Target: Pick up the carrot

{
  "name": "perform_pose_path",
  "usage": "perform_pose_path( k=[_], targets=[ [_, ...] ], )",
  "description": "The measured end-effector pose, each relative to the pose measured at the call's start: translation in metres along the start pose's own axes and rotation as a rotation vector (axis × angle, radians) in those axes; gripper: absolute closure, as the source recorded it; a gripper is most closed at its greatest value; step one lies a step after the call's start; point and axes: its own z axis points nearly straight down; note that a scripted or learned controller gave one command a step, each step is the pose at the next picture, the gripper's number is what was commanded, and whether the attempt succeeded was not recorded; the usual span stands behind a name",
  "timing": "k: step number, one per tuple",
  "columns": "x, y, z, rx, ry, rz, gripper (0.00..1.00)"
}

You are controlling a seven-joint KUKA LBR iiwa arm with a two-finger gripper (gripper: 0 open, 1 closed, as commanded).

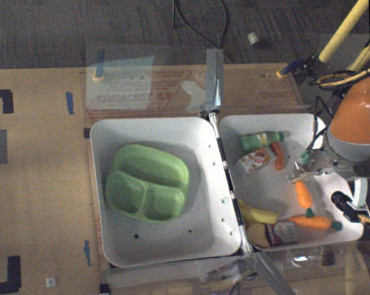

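Three carrots lie in the right bin [266,123]. A short orange carrot [304,195] with a green top sits near the bin's middle right. A longer one [314,222] lies along the front wall, and a small one [277,155] rests beside the green bottle. My gripper [303,171] hangs over the right bin, just behind the short carrot and close above it. Nothing shows held in it.
The right bin also holds a green bottle [261,140], a white pouch [254,162], a yellow banana [259,215] and a dark jar [278,233] at the front. A green divided plate [147,183] lies in the left bin [105,141].
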Motion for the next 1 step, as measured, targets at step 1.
perform_pose_path(
  k=[1],
  targets=[
    [0.0612,-0.0012,-0.0816,0.001,0.0,-0.058,1.0]
  ],
)
